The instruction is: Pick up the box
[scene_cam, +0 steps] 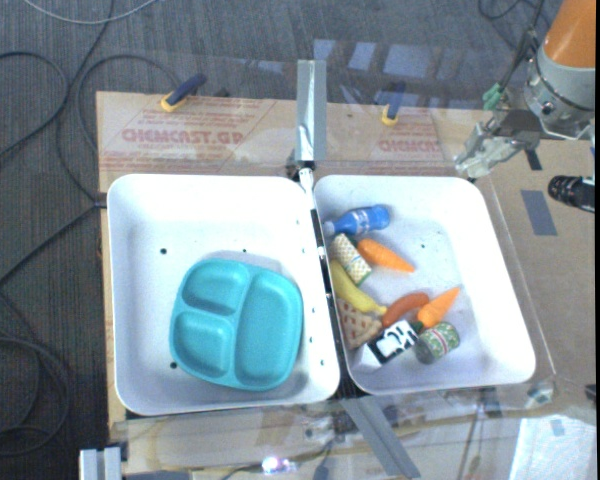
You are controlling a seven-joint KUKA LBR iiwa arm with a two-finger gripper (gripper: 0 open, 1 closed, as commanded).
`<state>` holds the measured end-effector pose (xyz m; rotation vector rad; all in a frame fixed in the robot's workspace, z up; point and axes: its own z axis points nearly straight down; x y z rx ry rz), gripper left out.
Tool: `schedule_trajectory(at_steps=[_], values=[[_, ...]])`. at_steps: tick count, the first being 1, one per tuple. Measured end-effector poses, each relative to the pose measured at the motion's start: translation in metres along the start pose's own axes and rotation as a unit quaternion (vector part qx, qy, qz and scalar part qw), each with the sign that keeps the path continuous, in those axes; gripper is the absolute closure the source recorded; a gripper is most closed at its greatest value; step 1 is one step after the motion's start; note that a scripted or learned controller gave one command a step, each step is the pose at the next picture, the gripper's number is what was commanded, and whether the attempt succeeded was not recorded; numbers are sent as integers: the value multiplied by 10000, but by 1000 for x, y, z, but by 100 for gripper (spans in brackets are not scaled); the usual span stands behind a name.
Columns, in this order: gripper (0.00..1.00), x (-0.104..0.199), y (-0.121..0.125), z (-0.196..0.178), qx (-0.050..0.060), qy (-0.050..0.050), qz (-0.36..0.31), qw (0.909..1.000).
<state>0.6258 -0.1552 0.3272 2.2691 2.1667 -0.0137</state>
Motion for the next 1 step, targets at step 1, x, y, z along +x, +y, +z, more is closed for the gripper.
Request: schedule_trajectory(at_steps=[1], values=[[100,-48,39,136,9,25,337,9994]])
